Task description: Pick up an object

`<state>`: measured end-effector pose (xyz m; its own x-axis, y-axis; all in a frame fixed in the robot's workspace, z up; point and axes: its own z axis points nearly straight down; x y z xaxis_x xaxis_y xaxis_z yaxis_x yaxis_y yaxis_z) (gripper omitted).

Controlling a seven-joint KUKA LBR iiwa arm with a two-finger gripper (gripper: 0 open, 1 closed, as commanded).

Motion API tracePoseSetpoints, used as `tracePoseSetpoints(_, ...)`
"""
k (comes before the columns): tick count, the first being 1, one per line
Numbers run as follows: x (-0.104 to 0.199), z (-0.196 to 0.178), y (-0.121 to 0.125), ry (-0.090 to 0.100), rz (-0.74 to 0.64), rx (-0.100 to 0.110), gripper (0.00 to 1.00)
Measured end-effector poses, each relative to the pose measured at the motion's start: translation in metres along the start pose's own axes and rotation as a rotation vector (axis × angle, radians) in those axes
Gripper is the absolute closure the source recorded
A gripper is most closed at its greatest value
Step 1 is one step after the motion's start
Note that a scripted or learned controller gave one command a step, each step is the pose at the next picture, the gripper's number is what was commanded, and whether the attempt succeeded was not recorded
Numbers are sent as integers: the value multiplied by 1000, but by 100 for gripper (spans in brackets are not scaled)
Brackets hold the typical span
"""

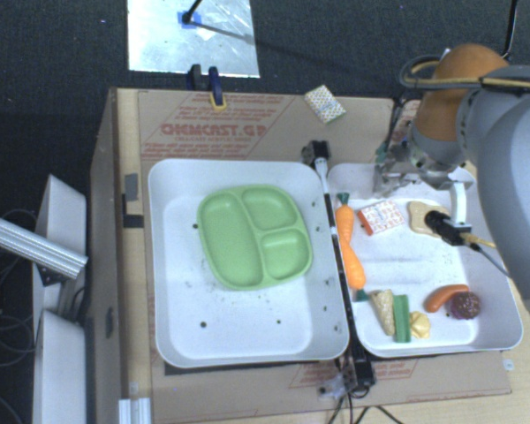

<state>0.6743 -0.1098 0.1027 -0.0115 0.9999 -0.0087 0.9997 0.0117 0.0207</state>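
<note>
corn [420,326], sausage [445,296], carrot [348,248] beside tool [390,177]

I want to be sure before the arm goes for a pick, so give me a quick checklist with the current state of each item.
1. Objects in right bin: ok; carrot, sausage and patterned box lie there.
2. Gripper over right bin: ok, at its far edge.
3. Gripper holding nothing: cannot tell.
4. Carrot clear of the wall: not ok, it lies along the divider.
5. Green tray out of the way: ok, in left bin.
</note>
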Motion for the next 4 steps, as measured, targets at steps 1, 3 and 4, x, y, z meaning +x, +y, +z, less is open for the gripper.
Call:
tracePoseSetpoints(1,0,0,0,0,-1,1,0)
tracePoseSetpoints(3,-13,6,-4,5,4,15,100)
tracePoseSetpoints(4,-13,7,-4,5,4,15,0)
